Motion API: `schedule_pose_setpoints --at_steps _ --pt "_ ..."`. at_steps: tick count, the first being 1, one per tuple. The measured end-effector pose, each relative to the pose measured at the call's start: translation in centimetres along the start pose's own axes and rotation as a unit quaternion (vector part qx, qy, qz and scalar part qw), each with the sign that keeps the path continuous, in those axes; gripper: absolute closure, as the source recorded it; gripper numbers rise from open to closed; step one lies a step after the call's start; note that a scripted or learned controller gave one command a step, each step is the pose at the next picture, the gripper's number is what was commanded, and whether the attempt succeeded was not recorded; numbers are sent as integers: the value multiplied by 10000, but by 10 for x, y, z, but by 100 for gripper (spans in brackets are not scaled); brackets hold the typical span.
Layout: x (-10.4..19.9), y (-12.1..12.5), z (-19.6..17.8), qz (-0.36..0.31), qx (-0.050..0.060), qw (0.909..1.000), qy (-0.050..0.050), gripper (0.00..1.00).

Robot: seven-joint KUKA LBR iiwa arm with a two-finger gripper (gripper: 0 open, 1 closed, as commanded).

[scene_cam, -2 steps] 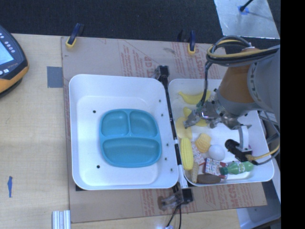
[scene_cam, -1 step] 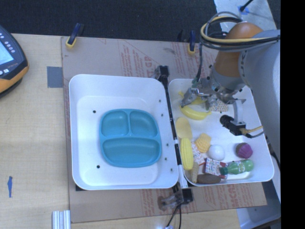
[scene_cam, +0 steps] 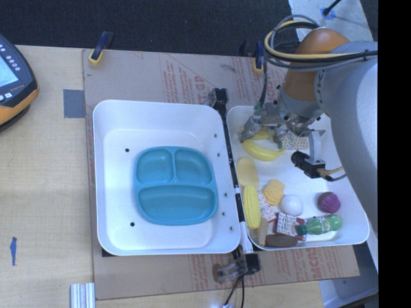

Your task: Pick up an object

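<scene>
My gripper (scene_cam: 264, 134) is down in the far left part of the right bin (scene_cam: 355, 205), open. Its fingers stand either side of a yellow banana (scene_cam: 262, 151) that lies just below them. Nearer the camera lie a pale yellow piece (scene_cam: 247, 170), a corn cob (scene_cam: 252, 206), a yellow waffle-like piece (scene_cam: 274, 190), a white egg (scene_cam: 292, 205), a purple fruit (scene_cam: 329, 202), a green bottle (scene_cam: 323, 224), a small carton (scene_cam: 285, 222) and a brown piece (scene_cam: 280, 240). Nothing is lifted.
The left bin (scene_cam: 109, 178) holds a blue divided plate (scene_cam: 175, 185). The grey arm with its orange band (scene_cam: 319, 47) comes in from the right over the right bin's far side. A yellow-and-black device (scene_cam: 11, 76) sits at the bench's far left.
</scene>
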State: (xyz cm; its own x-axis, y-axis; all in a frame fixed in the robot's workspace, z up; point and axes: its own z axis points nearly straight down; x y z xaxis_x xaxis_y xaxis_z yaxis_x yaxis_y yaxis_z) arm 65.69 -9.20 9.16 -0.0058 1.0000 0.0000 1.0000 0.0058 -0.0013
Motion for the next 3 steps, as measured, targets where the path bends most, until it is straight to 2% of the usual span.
schedule_pose_setpoints --at_steps 1,2,3 --pt "-1 -1 -11 -19 32 10000 -5 100" --pt "-1 -1 -10 -30 36 10000 -4 0" --pt "-29 -1 -5 25 1 10000 -7 0"
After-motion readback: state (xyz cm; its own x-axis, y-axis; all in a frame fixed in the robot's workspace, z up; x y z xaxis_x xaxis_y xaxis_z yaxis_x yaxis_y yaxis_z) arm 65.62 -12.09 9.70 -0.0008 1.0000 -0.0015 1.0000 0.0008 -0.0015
